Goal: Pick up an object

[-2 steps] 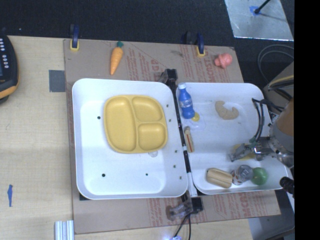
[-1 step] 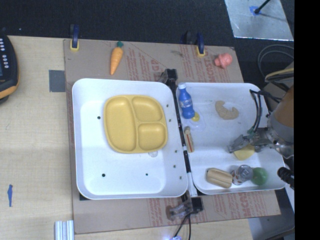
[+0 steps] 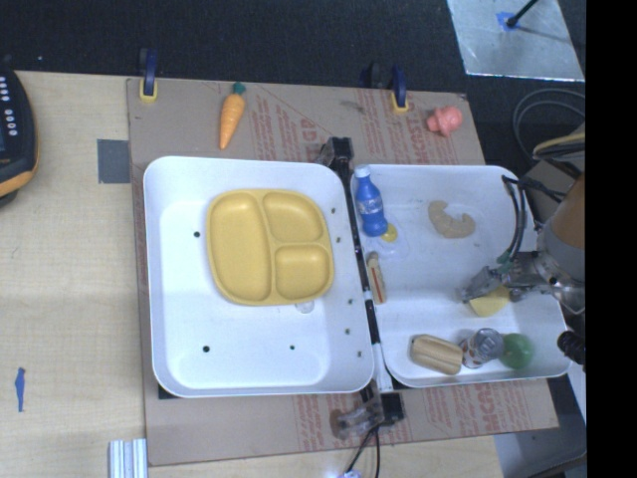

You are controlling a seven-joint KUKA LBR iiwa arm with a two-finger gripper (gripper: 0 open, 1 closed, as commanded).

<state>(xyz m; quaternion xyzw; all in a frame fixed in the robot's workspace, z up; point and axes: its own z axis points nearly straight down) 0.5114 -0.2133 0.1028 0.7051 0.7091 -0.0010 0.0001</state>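
Note:
The right bin (image 3: 423,297) holds a blue bottle (image 3: 370,205) lying at its left wall, a tan curved piece (image 3: 453,219), a small brown stick (image 3: 375,275), a wooden block (image 3: 436,354), a shiny metal piece (image 3: 485,345) and a green ball (image 3: 516,351). My gripper (image 3: 485,288) is low at the bin's right side, directly over a small yellow piece (image 3: 488,306) and partly covering it. Nothing can be seen held in it.
A yellow divided plate (image 3: 269,245) lies in the left bin (image 3: 179,357). Outside the bins, an orange carrot (image 3: 231,118) and a pink toy (image 3: 445,119) rest on the brown board at the back. A black device (image 3: 12,127) sits at the far left.

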